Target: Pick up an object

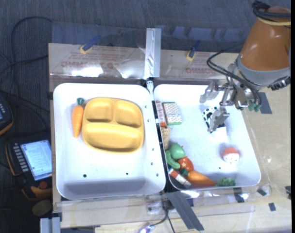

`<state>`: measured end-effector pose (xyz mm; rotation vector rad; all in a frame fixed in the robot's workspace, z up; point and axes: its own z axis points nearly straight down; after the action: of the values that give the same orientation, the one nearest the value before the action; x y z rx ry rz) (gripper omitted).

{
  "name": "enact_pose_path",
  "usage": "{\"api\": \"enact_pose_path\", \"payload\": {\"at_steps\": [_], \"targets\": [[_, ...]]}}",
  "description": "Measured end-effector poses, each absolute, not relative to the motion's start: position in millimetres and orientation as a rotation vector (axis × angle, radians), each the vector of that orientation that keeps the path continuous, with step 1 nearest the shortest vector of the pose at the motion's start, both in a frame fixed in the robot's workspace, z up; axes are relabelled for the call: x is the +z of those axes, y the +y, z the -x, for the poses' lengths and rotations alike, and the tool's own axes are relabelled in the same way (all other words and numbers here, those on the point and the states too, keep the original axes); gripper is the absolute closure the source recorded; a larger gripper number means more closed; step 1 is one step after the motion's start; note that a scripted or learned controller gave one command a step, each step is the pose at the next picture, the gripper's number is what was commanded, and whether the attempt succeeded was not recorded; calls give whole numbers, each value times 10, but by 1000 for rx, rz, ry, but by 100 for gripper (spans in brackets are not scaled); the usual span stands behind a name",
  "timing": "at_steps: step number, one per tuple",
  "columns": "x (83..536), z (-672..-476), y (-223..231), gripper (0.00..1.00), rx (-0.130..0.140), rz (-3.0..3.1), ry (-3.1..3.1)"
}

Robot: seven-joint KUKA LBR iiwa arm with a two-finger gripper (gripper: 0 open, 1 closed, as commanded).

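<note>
The two-finger metal gripper is hanging over the right white bin, fingers spread, touching a small black-and-white toy.

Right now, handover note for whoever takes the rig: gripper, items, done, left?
Gripper: over the upper part of the right bin, down at a small black-and-white toy. Whether the fingers are open or shut can't be judged from this view, and no hold is confirmed.
Right bin: patterned box near the divider, small red-and-white toy lying free on the right, a pile of green and red toys and an orange carrot at the lower edge.
Left bin: yellow divided tray, carrot beside its left edge.
Done: nothing visibly lifted.
Left: secure and raise one item.
</note>
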<state>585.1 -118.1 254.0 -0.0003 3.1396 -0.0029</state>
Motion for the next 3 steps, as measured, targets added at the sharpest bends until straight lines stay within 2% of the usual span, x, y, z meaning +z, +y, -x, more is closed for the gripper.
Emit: {"api": "enact_pose_path", "payload": {"at_steps": [1, 2, 3], "targets": [[1399, -6465, -1420, 0, -3, 365, 3119], [896, -6355, -2009, 0, -7, 444, 3099], [895, -6265, -2191, 0, -1, 548, 3082]]}}
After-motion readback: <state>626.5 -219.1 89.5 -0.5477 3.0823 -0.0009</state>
